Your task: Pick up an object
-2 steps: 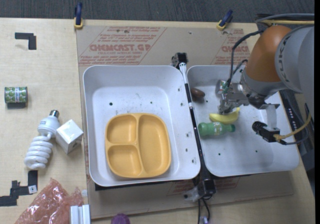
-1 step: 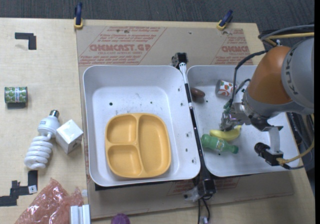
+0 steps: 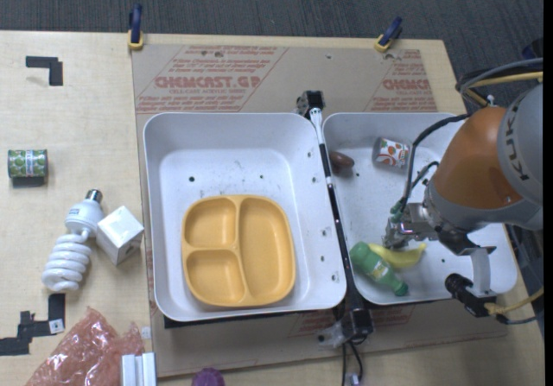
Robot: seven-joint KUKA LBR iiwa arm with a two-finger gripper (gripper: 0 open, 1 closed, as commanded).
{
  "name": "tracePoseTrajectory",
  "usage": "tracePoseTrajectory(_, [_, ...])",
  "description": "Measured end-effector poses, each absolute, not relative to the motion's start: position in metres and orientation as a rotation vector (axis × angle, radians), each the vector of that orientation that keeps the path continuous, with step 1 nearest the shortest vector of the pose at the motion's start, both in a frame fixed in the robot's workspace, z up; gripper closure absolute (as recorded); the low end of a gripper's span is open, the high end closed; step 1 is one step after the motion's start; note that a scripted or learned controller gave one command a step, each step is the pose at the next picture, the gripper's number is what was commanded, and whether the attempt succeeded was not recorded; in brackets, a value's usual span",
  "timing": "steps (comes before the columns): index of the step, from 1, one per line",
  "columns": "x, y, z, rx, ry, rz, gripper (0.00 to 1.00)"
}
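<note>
Two shallow white bins sit side by side on the bench, glossy plastic with rounded corners. In the right bin (image 3: 367, 138) lie four things. Nearest the camera, at about seven o'clock in that bin, is one green bottle (image 3: 378, 265), smooth and tapered, lying on its side. Touching its upper end is one yellow banana (image 3: 404, 256), curved and matte. The gripper (image 3: 399, 231) hangs right over the banana's upper edge, roughly at the bin's centre; its fingers are too small and shadowed to make out, so I cannot tell whether they are spread or closed, or whether they have anything between them. The grey arm comes in from three o'clock, its orange band (image 3: 471, 170) bulging above the wrist, the wrist bent steeply down into the bin, with cables looping around it. Farther back, at twelve o'clock, one small can (image 3: 390, 152) with a white and red label lies tilted, and at eleven o'clock one dark brown oval lump (image 3: 342, 161) rests against the wall. The left bin (image 3: 220, 138) holds one yellow tray (image 3: 238, 249), smooth, rounded, divided into three compartments, lying towards six o'clock.
</note>
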State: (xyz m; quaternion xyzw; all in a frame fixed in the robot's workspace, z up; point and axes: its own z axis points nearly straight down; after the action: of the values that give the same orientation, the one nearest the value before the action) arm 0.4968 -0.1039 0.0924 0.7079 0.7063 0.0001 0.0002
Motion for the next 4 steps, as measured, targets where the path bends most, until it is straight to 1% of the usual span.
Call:
tracePoseTrajectory(1, [0.498,-0.105,0.102,2.223,2.214,0.003,1.00])
tracePoseTrajectory(2, [0.553,-0.043,0.193,2.219,2.221,0.001,1.00])
tracePoseTrajectory(3, [0.553,-0.043,0.193,2.219,2.222,0.001,0.00])
tracePoseTrajectory(4, [0.638,-0.115,0.139,2.219,2.221,-0.001,0.00])
